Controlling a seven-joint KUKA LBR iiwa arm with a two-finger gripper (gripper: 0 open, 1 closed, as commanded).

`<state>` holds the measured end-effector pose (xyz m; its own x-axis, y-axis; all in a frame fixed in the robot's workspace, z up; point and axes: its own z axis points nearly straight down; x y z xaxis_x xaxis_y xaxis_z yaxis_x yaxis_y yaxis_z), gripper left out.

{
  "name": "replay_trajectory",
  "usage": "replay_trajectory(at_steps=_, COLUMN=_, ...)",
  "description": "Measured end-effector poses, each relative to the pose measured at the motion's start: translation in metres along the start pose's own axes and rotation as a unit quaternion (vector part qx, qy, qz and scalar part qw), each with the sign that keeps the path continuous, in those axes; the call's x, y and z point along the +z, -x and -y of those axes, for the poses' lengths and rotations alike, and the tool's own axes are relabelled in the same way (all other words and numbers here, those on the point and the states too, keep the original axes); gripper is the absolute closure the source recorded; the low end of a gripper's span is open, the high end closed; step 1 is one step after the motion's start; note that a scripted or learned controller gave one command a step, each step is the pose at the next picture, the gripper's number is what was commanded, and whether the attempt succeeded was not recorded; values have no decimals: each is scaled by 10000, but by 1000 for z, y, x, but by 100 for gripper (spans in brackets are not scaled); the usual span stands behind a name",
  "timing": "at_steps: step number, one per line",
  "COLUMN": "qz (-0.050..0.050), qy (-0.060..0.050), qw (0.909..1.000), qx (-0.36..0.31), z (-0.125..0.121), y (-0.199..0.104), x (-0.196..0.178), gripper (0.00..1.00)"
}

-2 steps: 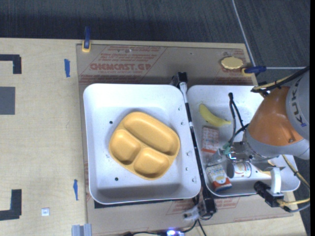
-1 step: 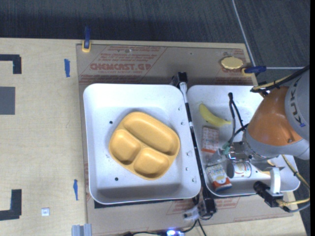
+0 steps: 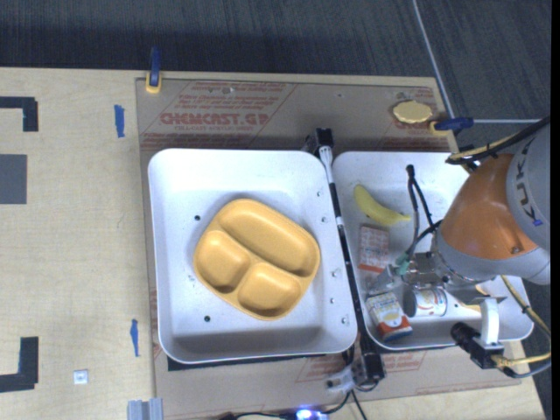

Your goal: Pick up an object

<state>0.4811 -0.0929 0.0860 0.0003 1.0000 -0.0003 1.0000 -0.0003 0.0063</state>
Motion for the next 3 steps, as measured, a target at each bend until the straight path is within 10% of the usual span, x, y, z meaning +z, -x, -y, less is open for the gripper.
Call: replay_trajectory(at_steps=3, qz=4, qy=1, qw=10000, qx=2, z=0, y=0, x=0, gripper=0)
